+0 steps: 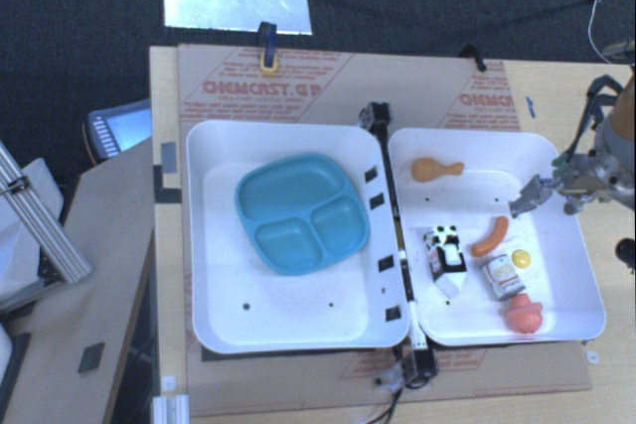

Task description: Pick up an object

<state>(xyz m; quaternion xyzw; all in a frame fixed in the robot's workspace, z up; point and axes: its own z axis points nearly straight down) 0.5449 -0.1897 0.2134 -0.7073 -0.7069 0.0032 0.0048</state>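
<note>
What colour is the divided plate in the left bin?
Light blue; the camera view shows the divided plastic plate clearly.

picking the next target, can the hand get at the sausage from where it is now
Probably yes: the hand hangs just right of the sausage, whose top is uncovered; the can lies close below it.

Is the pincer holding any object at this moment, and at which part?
Nothing is held. The pincer hangs over the right bin, above the sausage, with no object between its fingers.

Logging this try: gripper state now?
Gripper: cannot be told; it hangs over the right white bin, above the orange sausage-shaped toy.
</note>
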